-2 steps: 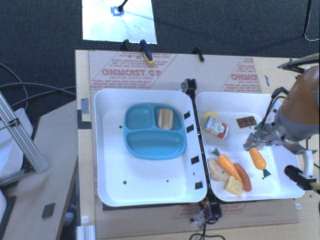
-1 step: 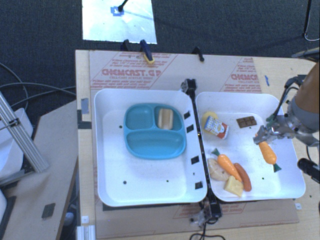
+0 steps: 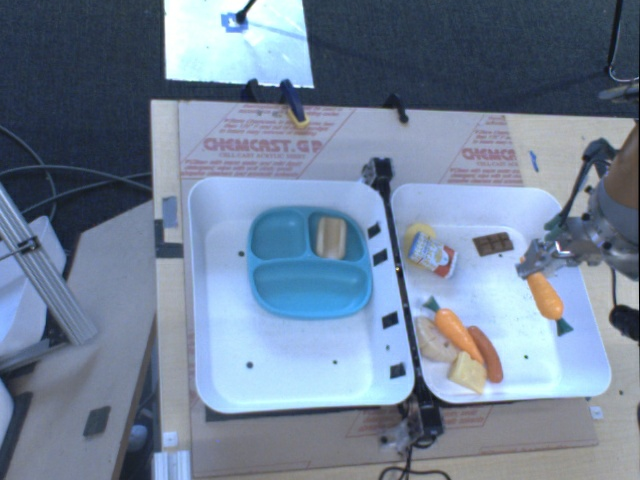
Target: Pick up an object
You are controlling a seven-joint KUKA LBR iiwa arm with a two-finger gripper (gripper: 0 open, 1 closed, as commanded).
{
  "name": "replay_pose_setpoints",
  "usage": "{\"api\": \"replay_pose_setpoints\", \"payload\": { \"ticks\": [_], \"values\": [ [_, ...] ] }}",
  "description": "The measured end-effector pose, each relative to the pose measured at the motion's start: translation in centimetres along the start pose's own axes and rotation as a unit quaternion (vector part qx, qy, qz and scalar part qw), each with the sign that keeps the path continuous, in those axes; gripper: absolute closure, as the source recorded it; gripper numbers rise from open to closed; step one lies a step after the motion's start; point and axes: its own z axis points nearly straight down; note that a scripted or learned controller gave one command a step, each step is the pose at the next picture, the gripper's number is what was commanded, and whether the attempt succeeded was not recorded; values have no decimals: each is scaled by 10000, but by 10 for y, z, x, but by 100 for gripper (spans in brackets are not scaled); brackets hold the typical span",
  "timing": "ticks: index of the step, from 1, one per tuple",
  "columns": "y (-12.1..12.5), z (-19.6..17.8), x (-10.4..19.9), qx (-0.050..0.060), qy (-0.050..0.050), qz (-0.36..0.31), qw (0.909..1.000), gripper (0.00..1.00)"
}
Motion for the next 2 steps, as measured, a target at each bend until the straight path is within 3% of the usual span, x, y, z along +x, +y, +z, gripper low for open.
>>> {"api": "replay_pose_setpoints", "payload": {
  "ticks": [1, 2],
  "values": [
    [21, -9, 53, 7, 12, -29, 10000, 100],
    [43, 6, 100, 11, 7, -26, 10000, 100]
  ]
}}
